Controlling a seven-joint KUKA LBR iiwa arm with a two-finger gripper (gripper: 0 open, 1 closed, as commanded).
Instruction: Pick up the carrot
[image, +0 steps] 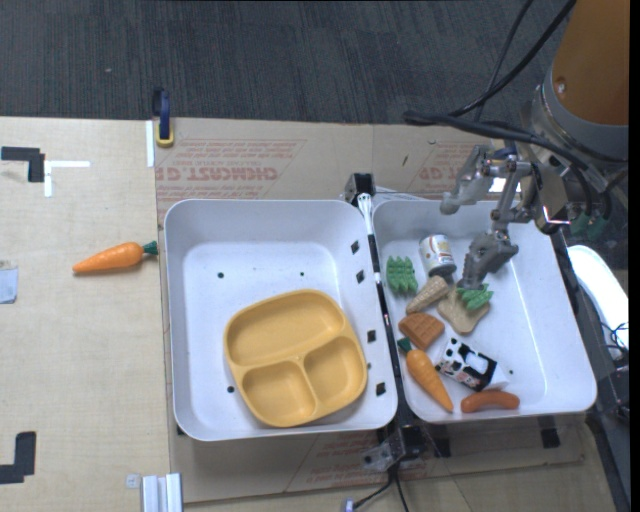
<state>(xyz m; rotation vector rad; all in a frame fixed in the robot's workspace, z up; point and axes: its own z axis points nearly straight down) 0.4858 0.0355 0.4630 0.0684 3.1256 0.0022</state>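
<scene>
Orange carrot (428, 379): you find it in the right bin (560, 330), near the front left corner, lying at a slant with its green end toward the divider.
Second carrot (110, 258): you see another one well apart, lying on the tabletop (80, 380) left of both bins, green tip pointing right.
Neighbours in the bin: a black-and-white carton (468, 365) lies just beside the bin's carrot on its right; a sausage (490, 401) lies near the front wall; a waffle piece (422, 329) sits just behind the carrot's green end.
Further back: bread slices (445, 300), a green leafy toy (401, 275) and a small can (436, 254) cluster toward the middle of the bin.
Tool (484, 258): you see it over the rear middle of the right bin, above the bread cluster and well apart from the carrot; its dark fingers look close together with nothing visible between them.
Arm (590, 60): it reaches in from the upper right, orange band at the corner.
Left bin (190, 300): it holds a yellow divided plate (295, 357).
</scene>
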